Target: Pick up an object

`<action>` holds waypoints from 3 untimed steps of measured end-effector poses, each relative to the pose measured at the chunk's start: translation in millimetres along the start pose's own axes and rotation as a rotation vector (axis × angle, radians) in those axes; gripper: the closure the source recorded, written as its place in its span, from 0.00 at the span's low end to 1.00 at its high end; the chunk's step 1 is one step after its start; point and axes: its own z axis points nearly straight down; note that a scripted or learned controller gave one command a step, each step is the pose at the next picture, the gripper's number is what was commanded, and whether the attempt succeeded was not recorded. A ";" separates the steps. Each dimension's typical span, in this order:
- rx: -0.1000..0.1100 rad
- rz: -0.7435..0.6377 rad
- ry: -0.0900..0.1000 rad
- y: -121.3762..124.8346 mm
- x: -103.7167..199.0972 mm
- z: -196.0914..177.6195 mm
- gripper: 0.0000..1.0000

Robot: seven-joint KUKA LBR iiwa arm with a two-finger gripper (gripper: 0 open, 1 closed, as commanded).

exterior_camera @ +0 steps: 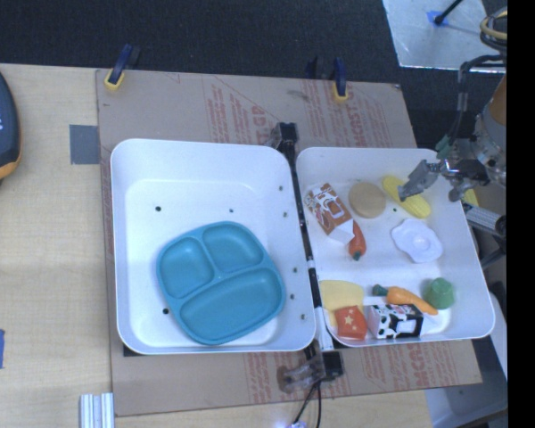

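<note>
Camera view is looking down on two white bins sitting side by side on a cardboard-covered bench. Left bin (134,239) is holding a blue divided plate (219,281), lying flat toward the bin's near side. Right bin (468,275) is holding the loose objects: a red-and-white packet (328,207) at the upper left, a tan round piece (368,200) just beside it, an orange-red chili-like piece (358,240) below them, a yellow item (408,196) at the upper middle, a white molded piece (415,240) near the centre-right, a green lump (440,292) at the right, a carrot (405,296) near the front, a yellow wedge (341,292), a red block (350,322) and a black-and-white box (399,323) along the near wall.

Gripper (421,178) is reaching in from the right and hanging over the upper part of the right bin, with its tip just over the yellow item. Contact cannot be confirmed. Jaw state: cannot tell; the dark tip is too blurred to resolve.
</note>
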 end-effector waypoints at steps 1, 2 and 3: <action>0.003 -0.006 0.001 31.3 67.7 84.2 0.00; 0.012 0.001 0.003 -48.2 84.4 144.6 0.00; 0.026 -0.005 -0.001 65.0 39.7 140.9 0.00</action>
